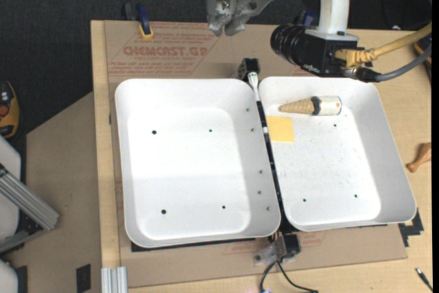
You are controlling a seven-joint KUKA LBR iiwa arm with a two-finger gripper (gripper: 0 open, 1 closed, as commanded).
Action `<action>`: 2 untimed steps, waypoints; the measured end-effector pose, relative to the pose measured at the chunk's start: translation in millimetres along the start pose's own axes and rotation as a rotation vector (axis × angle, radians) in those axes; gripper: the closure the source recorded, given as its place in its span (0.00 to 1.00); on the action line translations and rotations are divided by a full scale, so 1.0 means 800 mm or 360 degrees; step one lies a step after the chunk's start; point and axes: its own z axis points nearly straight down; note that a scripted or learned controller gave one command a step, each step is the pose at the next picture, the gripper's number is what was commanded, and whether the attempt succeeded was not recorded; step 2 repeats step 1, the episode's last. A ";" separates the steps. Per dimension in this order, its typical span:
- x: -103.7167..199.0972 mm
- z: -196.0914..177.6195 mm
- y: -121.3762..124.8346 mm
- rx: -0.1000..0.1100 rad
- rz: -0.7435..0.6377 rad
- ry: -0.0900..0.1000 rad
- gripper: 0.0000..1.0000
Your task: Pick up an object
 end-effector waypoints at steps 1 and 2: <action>0.000 0.001 0.000 0.0002 0.0000 -0.0001 0.00; 0.000 0.001 0.000 0.0002 0.0000 -0.0001 0.00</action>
